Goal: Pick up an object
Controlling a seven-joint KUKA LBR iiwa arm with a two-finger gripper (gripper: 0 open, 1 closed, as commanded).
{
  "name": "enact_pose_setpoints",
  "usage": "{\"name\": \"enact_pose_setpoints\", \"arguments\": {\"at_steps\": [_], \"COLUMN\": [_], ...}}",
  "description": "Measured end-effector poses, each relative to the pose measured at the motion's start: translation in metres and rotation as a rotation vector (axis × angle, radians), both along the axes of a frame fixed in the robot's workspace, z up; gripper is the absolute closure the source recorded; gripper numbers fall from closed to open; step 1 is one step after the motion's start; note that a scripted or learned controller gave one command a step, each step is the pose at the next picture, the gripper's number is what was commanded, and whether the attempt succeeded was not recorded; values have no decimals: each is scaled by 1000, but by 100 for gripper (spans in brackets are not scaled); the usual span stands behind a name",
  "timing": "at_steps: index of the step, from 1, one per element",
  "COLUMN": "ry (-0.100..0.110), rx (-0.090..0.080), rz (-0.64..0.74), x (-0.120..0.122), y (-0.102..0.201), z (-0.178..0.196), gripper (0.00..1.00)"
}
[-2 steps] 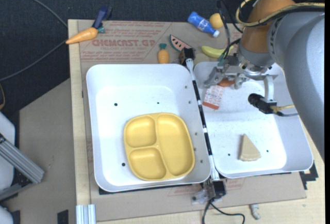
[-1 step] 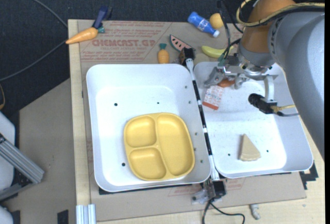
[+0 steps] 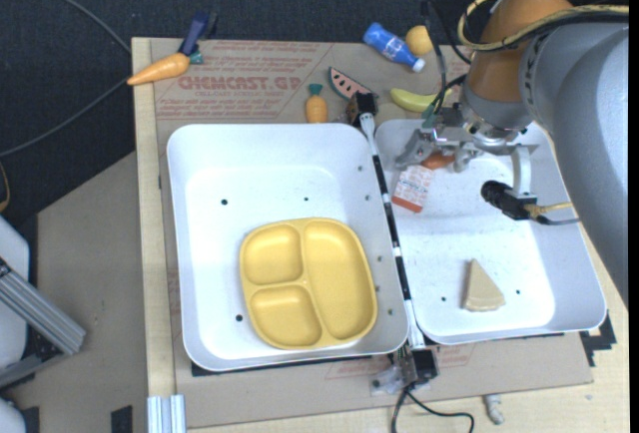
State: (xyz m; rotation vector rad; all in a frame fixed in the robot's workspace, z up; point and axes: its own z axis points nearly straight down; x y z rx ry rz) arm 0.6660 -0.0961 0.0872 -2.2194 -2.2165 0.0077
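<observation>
Gripper (image 3: 439, 150) low in the far corner of the right bin (image 3: 559, 316), over a small orange-red object (image 3: 436, 162).

Whether the gripper is wide or narrow I cannot tell; its metal parts hide the gap, and nothing can be seen clamped in it. The orange-red object lies directly beneath it, mostly covered, too hidden to name; it looks like a light, hard plastic toy, probably smooth and apt to slip, best taken across its narrow middle. Just beside and toward the camera lies a white-and-red packet (image 3: 413, 188), flat and flimsy, hard to pinch. Well apart, nearer the camera, a tan wedge (image 3: 482, 287) offers stiff, flat sides.
</observation>
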Motion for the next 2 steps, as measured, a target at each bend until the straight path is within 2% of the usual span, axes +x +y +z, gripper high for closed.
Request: {"name": "enact_pose_setpoints", "arguments": {"at_steps": [1,2], "ry": [-1,-9], "rx": [-1,2], "rz": [-1,1], "x": [0,2], "y": [1,-16], "z": [0,1], "gripper": [0,0]}}
